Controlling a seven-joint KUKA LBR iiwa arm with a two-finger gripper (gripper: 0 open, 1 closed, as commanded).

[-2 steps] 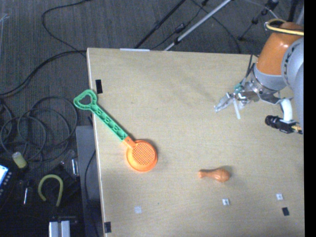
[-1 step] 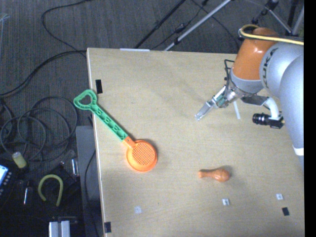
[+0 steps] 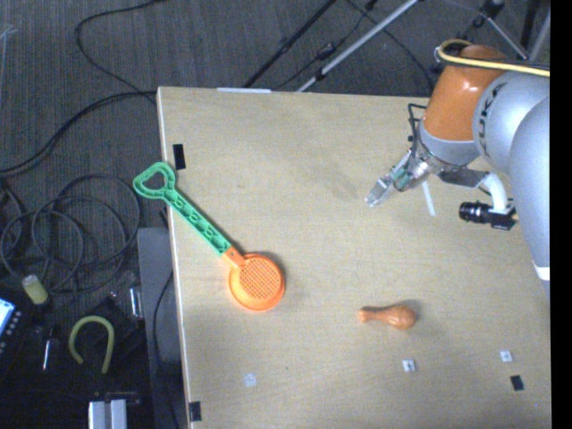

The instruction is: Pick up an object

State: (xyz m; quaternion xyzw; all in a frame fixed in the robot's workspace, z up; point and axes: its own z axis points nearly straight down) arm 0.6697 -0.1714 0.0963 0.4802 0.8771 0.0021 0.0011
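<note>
Bench top [image 3: 357,150], a flat tan panel, is running from the lower edge of the view up to the dark carpet and is bearing every loose item shown. Grey KUKA arm [image 3: 523,150] with its orange band is reaching in from the right and is hanging over the panel's right part. Black cables [image 3: 54,231] are lying coiled on the floor to the left of the panel.

On the panel's left part, a toy sieve [image 3: 214,239] is lying flat and slantwise, its green handle pointing up-left towards the panel's edge and its round orange mesh head sitting lower right. The gripper [image 3: 404,199] is hovering above bare panel, well apart from both objects; its two fingers [image 3: 380,192] are standing spread, with nothing between them.

Below the gripper, an orange gourd-shaped toy [image 3: 391,315] is lying on its side, its narrow neck pointing left, well to the right of the sieve's head. Small square markers [image 3: 408,365] are sitting on the panel near its lower edge.
</note>
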